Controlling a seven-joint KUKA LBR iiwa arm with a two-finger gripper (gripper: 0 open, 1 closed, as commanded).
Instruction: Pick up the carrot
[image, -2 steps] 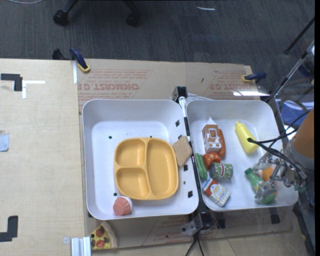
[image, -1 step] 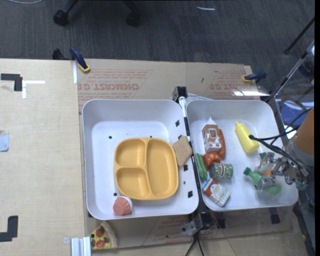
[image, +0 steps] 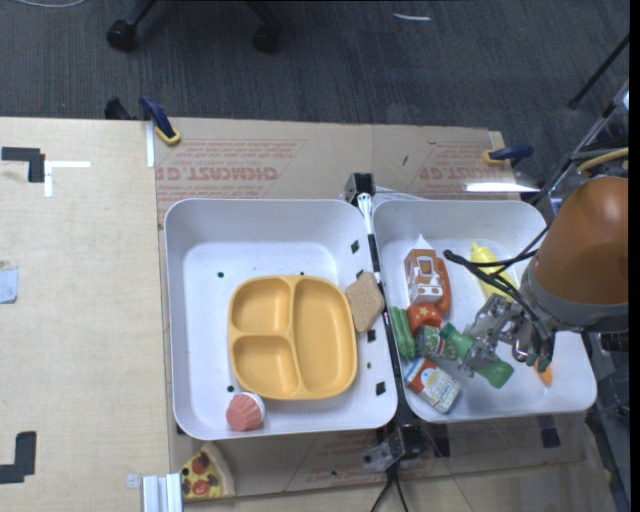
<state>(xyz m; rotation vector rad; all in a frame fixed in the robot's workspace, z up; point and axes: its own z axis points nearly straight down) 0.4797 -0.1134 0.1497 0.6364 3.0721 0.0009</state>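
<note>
Two bins, gripper (image: 505, 340) low in the right one.

The left bin (image: 190, 300) holds a yellow tray (image: 293, 335), a pink shell (image: 244, 411) and a cracker (image: 365, 300). The right bin (image: 570, 395) holds cartons, green packets and a yellow piece; the carrot (image: 544, 375) lies just beside the gripper, whose jaw state I cannot tell. Cardboard (image: 260, 160) lies beneath, on a pale bench (image: 70, 320); dark carpet (image: 330, 60) beyond.

- Left bin (image: 185, 330): white, dotted with small black marks.
- Divided plate (image: 293, 336): mustard yellow.
- Cupcake toy (image: 244, 411): pink with a white base.
- Cracker (image: 365, 300): tan.
- Carton (image: 427, 278): orange and white.
- Bottle (image: 470, 355): green.
- Carrot (image: 544, 375): orange.
- Arm band (image: 590, 240): orange.
- Counter (image: 75, 330): pale wood.
</note>
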